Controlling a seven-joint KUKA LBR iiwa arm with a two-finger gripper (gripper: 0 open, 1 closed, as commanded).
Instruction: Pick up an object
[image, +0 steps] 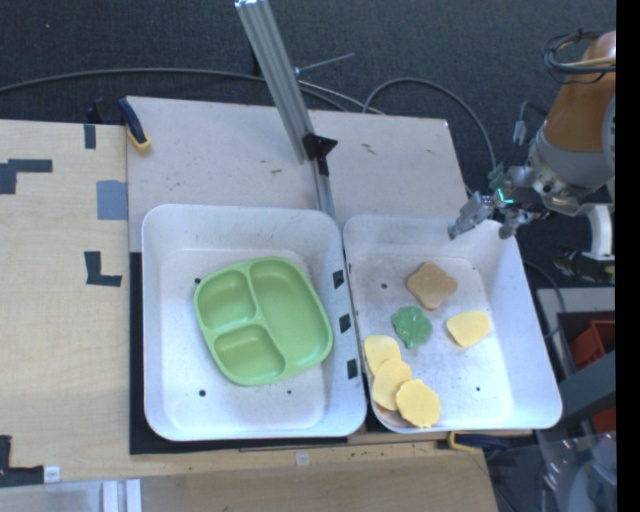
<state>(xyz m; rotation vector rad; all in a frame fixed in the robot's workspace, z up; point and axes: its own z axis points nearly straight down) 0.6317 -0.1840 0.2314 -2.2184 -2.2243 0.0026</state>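
tan piece (431, 285) | green piece (411, 326) | yellow pieces (400, 382) | flat, right bin (520, 330)

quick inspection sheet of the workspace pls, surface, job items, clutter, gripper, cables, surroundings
surface: bench bearing left bin and right bin, side by side
job's things: in the right bin, tan piece, green piece, yellow piece lying apart, three yellow rounds overlapping at the front left corner
clutter: green divided tray in the left bin; yellow-tipped clamp on the bench's far left corner
grippers: gripper above the right bin's far right corner, holding nothing
cables: black cables behind the bench
surroundings: slanted metal post
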